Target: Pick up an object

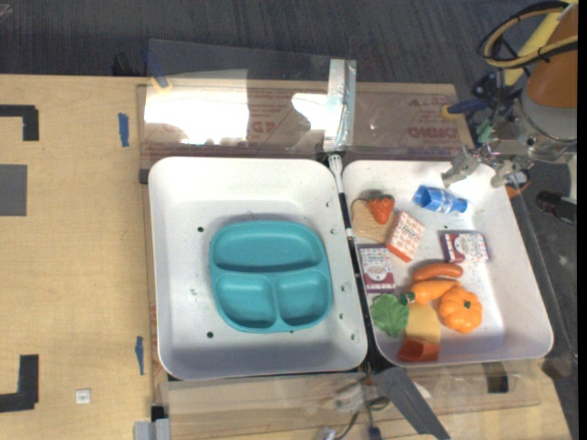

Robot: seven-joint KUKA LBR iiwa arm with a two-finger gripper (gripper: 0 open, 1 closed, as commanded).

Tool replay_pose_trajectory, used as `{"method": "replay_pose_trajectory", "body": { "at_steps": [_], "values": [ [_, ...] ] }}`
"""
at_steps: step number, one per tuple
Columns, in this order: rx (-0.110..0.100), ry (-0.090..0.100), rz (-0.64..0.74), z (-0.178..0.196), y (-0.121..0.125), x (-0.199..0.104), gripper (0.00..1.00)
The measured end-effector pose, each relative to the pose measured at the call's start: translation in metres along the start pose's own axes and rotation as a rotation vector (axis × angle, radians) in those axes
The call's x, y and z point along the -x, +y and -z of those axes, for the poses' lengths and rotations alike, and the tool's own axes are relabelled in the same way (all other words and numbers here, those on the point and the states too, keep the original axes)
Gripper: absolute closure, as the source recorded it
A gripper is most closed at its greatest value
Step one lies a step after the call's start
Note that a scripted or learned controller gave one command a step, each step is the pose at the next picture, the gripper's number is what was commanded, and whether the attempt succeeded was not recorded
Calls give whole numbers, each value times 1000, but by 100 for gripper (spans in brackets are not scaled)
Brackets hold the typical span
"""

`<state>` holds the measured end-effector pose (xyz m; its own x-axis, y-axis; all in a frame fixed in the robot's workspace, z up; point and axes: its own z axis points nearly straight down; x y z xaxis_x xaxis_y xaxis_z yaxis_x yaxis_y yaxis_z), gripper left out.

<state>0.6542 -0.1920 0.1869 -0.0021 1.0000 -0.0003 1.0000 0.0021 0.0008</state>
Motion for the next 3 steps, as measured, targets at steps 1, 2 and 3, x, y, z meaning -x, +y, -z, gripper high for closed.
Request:
{"method": "replay_pose_trajectory", "body": {
  "at_steps": [1,2,3],
  "values": [
    [6,-1,-15,-99,-3,-51,0],
    [-11,2,-15,-91,-7,-52,100],
    [-7,1,-14,-91,-6,-52,0]
  ]
}}
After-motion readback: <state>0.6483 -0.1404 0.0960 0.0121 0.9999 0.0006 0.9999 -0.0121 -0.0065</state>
